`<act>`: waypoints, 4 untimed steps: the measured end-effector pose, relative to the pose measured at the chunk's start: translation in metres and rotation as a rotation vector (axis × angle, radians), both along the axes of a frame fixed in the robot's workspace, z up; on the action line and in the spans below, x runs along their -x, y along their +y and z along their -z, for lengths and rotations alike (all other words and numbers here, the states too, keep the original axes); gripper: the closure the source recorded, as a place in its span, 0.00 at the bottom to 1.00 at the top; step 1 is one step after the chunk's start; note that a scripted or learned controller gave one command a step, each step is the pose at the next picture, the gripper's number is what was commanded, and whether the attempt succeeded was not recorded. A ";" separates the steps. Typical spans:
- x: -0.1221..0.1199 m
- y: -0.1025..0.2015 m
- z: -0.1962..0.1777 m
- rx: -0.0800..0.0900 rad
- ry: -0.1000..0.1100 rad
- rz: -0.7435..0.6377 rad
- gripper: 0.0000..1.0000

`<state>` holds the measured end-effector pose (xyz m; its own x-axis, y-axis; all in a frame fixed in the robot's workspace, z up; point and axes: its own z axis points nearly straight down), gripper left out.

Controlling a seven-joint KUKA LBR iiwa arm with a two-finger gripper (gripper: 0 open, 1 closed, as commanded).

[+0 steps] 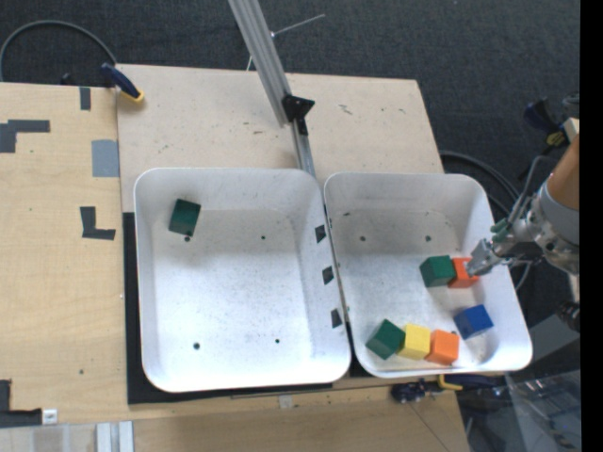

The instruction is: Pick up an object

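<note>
right bin (405, 191): holds the gripper tip and six blocks; smooth white floor, so blocks probably slide if nudged.
left bin (226, 182): far off to the fingers' left; one lone dark green block (185, 217) in its far corner.
gripper (479, 260): low over the right bin's right rim, tip at the orange block.
fingers: can't tell whether they are spread or closed; too small and blurred at the tip.
green block (437, 271): touching the orange one, on the side away from the fingers.
orange block (462, 273): likely target, right at the fingertips; looks small, rigid, light, not fragile.
grip point: two opposite flat faces; the green neighbour blocks one side, so take the free pair.
blue block (473, 321): near, just toward the camera from the tip.
front row: green (385, 338), yellow (415, 341), orange (444, 347) touching in a line, further out.
</note>
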<state>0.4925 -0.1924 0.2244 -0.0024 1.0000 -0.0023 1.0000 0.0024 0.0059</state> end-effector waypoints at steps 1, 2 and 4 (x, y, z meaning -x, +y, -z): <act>-0.001 0.000 -0.053 0.000 0.001 0.000 1.00; -0.001 0.056 -0.037 -0.004 0.008 -0.003 1.00; -0.005 0.176 -0.023 -0.004 0.010 -0.004 1.00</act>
<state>0.4976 -0.0167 0.2475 -0.0068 1.0000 0.0016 1.0000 0.0068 -0.0037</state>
